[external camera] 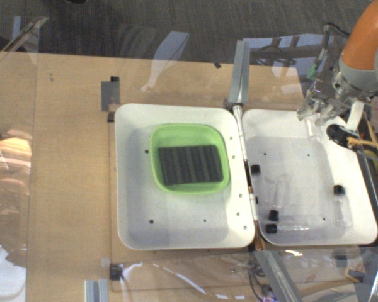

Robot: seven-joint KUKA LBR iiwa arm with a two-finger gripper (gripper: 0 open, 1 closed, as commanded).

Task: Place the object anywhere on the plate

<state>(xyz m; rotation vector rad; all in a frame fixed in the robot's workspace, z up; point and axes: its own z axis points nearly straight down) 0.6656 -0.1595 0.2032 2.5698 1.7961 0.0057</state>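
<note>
The pincer hangs over the far rim of the right bin; whether it is spread or pinching anything I cannot tell. The object looks like a clear item lying in that bin, nearer the camera than the pincer. Its faint outline risks a missed grasp. The green plate sits in the left bin, across the ridge, which could snag a low carry.
</note>
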